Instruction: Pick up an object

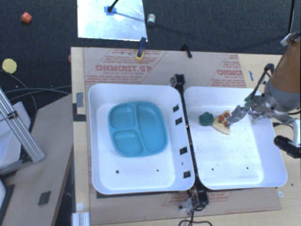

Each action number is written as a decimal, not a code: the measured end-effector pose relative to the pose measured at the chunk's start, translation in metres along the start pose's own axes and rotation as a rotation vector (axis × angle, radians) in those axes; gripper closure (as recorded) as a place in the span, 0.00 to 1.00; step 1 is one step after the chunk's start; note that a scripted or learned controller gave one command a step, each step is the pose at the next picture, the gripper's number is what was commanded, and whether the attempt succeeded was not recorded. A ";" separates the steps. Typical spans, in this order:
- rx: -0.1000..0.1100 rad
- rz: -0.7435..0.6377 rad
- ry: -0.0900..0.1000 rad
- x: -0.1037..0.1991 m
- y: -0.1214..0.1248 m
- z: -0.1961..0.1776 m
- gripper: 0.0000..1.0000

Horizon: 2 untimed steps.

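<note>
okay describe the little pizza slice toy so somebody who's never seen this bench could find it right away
Start at the right white bin, the one without the blue divided plate. In its upper half, just off the tip of the gripper, lies the pizza slice toy. It is a pale yellow wedge with red spots, unlike the round dark green toy right beside it.

Bench [117,65], cardboard-topped; two white bins [101,173] side by side.

Pizza-slice toy [222,123] lies flat in right bin [244,173] — beside green lump [206,119].
</note>
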<state>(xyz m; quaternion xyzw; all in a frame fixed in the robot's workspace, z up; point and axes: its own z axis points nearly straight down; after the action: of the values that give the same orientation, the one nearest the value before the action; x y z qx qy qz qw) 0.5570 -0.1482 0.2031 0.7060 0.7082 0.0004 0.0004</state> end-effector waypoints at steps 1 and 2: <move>-0.002 -0.003 -0.002 -0.024 0.078 0.125 0.00; -0.006 -0.004 -0.002 -0.024 0.078 0.107 1.00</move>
<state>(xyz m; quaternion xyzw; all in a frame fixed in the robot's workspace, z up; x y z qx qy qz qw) 0.6355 -0.1719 0.0964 0.7047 0.7095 0.0018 0.0035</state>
